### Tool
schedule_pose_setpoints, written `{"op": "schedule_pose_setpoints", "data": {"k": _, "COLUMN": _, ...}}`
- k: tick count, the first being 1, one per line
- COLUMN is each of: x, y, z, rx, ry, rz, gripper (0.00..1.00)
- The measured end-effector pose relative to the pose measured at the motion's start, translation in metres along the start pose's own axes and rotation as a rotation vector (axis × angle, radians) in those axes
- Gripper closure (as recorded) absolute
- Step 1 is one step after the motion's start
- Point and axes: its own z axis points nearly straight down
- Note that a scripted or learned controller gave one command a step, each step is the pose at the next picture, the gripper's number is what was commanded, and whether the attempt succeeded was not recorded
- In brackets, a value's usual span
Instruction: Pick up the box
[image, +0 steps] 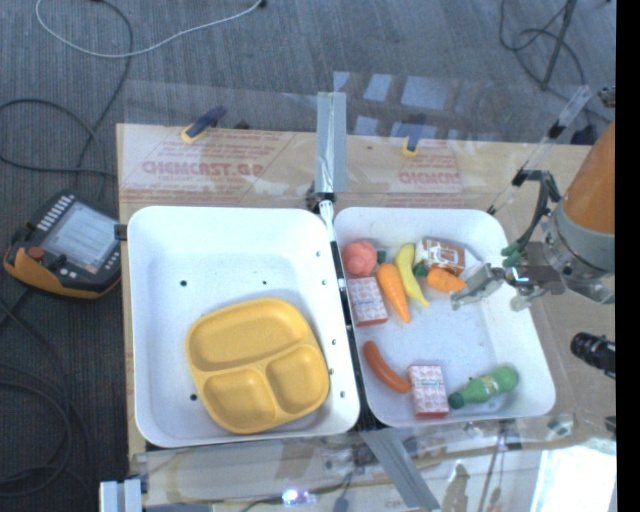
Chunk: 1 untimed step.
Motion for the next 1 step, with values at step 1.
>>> {"op": "schedule_pose_setpoints", "data": {"k": 1, "x": 0.0678, "y": -0.0077, "z": 0.0965, "rx": 0.0, "ry": 0.001, "rz": -0.339, "gripper": 0.0}}
